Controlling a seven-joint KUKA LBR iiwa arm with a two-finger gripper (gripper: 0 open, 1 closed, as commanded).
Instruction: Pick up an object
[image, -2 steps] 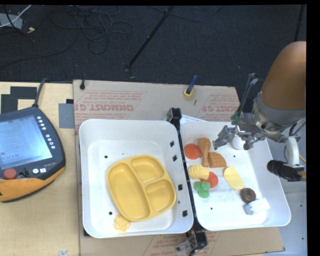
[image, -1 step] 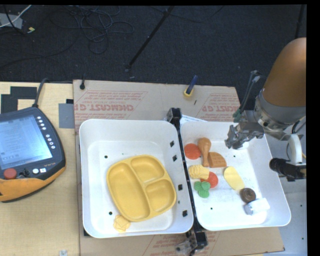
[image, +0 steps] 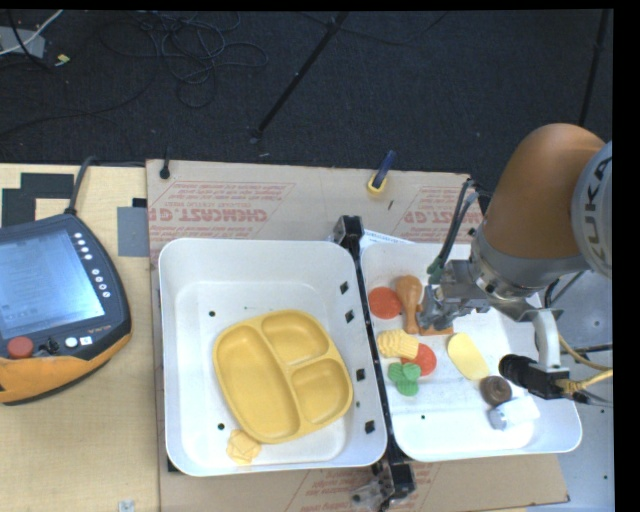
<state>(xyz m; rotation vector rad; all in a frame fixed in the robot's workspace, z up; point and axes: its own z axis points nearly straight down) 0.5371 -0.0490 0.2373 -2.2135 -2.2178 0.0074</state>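
Far left on the surface (image: 60, 440): a teach pendant (image: 55, 300), orange-edged, screen lit.

Left bin (image: 190, 262): holds a yellow divided tray (image: 282, 375) with three compartments, lying flat and turned at an angle. A small pale yellow piece (image: 242, 447) sits just beside the tray's near-left corner, against the bin's front wall.

A black divider strip (image: 365, 350) runs between the two bins.

Right bin (image: 555, 432): toy food items clustered toward its left half. A red round piece (image: 385, 302) lies near the divider; just right of it, an orange-brown drumstick-shaped piece (image: 409, 300), standing lengthwise toward the far wall. Below those, a yellow corn-like piece (image: 397, 346) touches a second red piece (image: 426, 359), and a green piece (image: 404, 377) sits just in front of both. Further right, a pale yellow oval (image: 466, 354), then a brown round piece (image: 495, 389) with a small whitish item (image: 499, 418) just in front of it.

Gripper (image: 432, 318): down inside the right bin, immediately right of the drumstick-shaped piece and above the corn-like piece. Cannot tell whether the fingers are spread or pressed together; nothing visibly sits between them. The arm (image: 545, 205) with its orange band looms over the bin's far-right part.
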